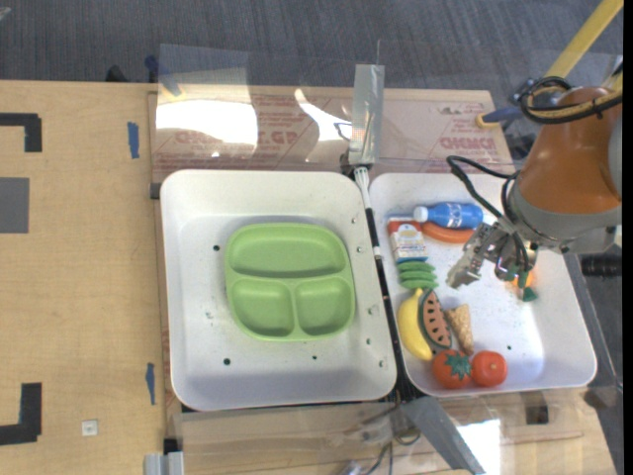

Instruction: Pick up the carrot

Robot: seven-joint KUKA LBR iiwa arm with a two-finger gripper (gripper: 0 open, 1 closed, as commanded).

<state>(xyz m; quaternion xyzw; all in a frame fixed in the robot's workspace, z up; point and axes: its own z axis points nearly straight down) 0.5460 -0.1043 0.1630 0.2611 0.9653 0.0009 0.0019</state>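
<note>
Two white bins are seen side by side. Over the right bin (564, 349), the gripper (492, 260) is positioned; its jaw state cannot be determined. The carrot (526, 283) is located just beside it, near the right wall.

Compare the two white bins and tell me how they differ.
The left bin holds one thing, a green divided plate; the right bin holds many small toy foods, among them a banana and a tomato. The gripper hangs over the right bin, not the left bin. Both are shallow, white and roughly square.
</note>
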